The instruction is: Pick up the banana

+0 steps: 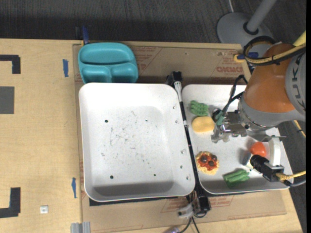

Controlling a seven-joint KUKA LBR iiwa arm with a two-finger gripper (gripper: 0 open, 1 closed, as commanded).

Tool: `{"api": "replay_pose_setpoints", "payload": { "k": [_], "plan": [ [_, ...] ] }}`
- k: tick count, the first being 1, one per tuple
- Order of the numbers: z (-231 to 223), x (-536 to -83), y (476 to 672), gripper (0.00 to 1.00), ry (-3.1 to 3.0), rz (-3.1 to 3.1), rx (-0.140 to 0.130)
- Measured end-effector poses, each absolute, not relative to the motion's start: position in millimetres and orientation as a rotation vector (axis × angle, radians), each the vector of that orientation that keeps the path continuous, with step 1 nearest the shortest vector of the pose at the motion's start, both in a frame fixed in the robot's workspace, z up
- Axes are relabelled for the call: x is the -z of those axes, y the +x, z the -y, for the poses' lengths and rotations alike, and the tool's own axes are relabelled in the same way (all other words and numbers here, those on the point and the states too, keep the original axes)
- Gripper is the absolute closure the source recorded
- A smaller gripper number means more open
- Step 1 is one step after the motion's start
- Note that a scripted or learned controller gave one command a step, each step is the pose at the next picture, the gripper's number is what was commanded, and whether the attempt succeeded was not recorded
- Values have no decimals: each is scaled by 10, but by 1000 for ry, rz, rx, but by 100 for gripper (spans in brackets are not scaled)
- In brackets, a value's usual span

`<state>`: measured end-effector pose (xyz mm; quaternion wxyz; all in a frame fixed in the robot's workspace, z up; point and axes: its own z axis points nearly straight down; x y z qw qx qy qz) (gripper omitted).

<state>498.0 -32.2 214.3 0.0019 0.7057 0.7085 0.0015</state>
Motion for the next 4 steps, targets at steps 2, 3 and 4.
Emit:
{"api": "replay_pose_setpoints", "payload": {
  "k": [2,3,4],
  "plan": [
    [-162,-2161,4792,100,2623,-1733,2],
    [-165,-2261,4802,100,2620,-1736,1],
    [-657,-1842,4787,100,2420,-2009,4]
  ]
}}
